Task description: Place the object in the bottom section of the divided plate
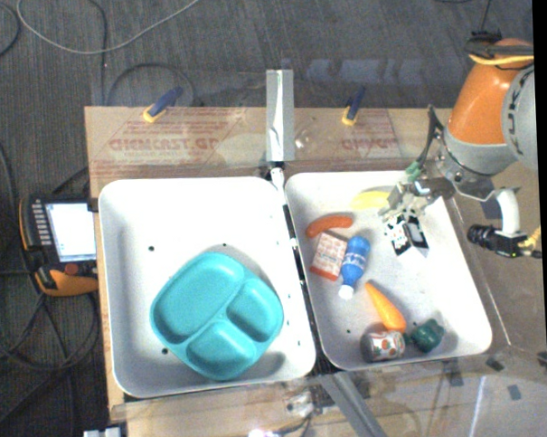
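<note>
The fingers (402, 227), spread apart, hover beside the blue bottle (353, 260), sausage (330, 224) and banana (372, 199).

Glossy teal plastic plate (216, 317), smooth white bins (129, 219)

Dark grey carpet floor (203, 44) w/ black cables (57, 37) looping across it. Brown cardboard sheet (189, 140) covers the tabletop, held by blue/yellow clamps (162, 104) at far edge. Orange-cased handheld screen (62, 240) at left, lit.

Hand (406, 227) low — arm slanted leftward
</note>
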